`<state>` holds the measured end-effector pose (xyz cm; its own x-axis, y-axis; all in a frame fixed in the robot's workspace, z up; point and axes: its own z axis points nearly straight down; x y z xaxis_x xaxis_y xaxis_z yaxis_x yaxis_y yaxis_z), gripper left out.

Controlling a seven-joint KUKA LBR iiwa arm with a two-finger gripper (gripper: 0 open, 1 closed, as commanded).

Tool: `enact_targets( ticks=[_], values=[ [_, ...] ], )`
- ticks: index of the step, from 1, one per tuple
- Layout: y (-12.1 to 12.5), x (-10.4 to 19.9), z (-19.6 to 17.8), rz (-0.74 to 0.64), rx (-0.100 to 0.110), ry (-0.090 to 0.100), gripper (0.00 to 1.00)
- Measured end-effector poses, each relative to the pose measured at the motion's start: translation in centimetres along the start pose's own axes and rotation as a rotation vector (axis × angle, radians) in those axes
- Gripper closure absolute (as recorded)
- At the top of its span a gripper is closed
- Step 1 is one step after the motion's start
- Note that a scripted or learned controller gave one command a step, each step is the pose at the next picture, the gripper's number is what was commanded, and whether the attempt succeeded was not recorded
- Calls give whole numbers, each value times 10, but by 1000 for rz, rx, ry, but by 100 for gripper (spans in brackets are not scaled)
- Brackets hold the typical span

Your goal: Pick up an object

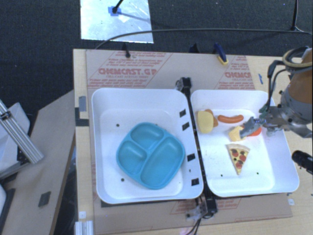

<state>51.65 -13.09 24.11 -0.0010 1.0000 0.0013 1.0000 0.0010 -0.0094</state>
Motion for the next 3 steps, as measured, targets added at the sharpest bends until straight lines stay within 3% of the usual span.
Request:
enact_targets(
  ticks=[1,3],
  values=[
    [2,0,-5,-3,-11,-2,0],
    [-6,-1,102,0,-6,0,0]
  ],
)
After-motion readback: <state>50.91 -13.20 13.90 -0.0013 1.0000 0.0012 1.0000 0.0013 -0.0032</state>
